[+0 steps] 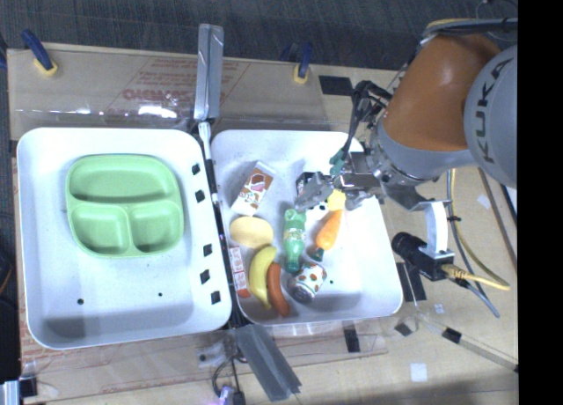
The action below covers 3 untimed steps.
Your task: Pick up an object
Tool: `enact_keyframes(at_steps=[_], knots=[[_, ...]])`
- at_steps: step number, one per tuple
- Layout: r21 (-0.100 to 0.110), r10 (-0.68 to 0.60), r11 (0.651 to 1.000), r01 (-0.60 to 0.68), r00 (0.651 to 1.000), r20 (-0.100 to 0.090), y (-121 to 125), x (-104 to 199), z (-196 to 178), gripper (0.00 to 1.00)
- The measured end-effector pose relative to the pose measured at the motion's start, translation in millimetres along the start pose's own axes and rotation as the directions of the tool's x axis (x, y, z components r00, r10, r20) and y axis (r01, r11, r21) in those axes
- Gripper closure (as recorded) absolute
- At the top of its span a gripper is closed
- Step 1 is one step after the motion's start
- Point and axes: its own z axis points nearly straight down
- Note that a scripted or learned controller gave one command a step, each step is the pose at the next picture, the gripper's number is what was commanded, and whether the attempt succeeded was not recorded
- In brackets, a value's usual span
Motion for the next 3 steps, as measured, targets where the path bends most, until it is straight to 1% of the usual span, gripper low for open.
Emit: enact_keyframes(at_steps=[1,2,3], knots=[[0.001,-0.003,1.0,0.003,1.0,0.0,12.3,-44.1,102.2,0.0],[-0.003,0.025,1.0,-0.025,1.0,-0.001,10.3,-76.2,184.8,0.0],[0.002,0.021,1.0,-0.021,1.0,-0.001,9.1,-76.2,176.4,1.0]])
